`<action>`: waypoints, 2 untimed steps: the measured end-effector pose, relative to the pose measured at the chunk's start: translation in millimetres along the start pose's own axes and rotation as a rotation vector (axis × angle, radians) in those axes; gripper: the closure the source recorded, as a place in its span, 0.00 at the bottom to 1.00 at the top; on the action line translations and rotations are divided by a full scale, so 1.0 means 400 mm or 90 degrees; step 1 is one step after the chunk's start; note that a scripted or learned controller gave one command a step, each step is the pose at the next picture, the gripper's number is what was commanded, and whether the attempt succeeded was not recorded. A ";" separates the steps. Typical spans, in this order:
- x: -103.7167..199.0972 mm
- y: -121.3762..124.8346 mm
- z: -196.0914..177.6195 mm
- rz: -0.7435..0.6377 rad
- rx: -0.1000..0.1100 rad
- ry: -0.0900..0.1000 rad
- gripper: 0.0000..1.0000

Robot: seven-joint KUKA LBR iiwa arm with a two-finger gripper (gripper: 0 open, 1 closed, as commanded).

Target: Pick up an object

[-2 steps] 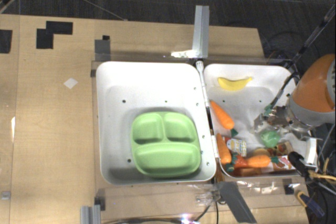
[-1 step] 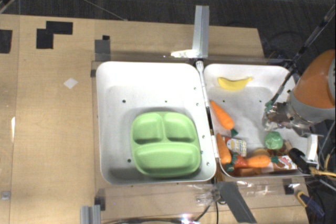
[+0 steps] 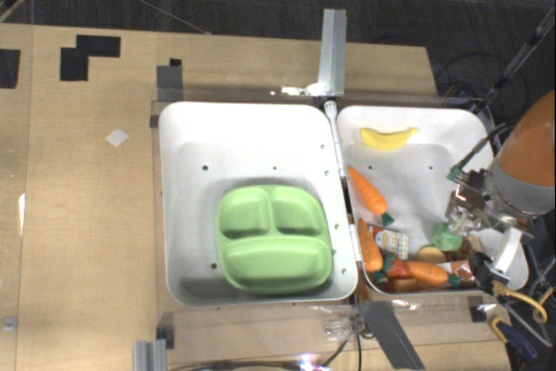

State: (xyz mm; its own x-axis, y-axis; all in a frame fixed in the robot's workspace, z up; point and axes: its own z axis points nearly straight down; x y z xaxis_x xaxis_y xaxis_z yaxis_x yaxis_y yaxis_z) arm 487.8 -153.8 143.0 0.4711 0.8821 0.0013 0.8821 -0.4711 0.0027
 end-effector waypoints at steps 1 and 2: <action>0.004 0.006 -0.009 0.000 -0.006 0.002 0.00; -0.079 0.042 0.013 0.057 0.000 0.000 0.00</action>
State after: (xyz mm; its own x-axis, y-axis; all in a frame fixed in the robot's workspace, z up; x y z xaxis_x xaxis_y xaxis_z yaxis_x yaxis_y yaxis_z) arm 487.6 -189.5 137.8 0.5480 0.8365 0.0012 0.8365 -0.5480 0.0026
